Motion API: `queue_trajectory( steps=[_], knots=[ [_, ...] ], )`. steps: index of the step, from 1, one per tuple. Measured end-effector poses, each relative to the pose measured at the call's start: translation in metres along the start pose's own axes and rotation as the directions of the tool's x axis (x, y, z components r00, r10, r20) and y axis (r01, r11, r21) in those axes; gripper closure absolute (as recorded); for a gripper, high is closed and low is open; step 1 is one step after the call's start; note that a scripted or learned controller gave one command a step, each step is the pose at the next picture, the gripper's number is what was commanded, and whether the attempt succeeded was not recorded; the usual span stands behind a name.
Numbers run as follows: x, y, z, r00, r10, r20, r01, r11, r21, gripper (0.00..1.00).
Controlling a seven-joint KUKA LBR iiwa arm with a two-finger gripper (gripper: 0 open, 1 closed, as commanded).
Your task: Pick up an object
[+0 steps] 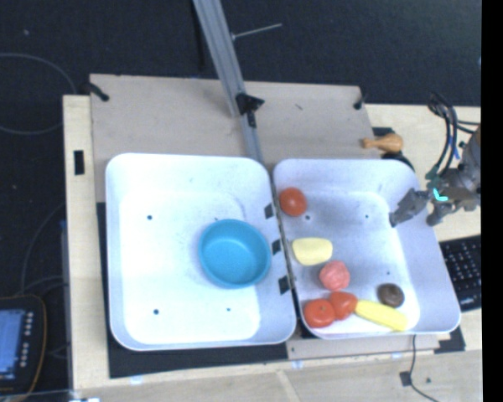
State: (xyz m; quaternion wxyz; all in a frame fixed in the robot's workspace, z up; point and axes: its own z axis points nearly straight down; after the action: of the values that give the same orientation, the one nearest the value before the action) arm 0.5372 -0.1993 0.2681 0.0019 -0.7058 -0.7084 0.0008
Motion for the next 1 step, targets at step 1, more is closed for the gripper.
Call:
queue_trajectory(
  steps=[1],
  knots=[
    [-0.0002, 0.0009, -0.0029, 1.000, 0.000, 0.001, 0.000, 1.000, -0.006, 0.00]
  ],
)
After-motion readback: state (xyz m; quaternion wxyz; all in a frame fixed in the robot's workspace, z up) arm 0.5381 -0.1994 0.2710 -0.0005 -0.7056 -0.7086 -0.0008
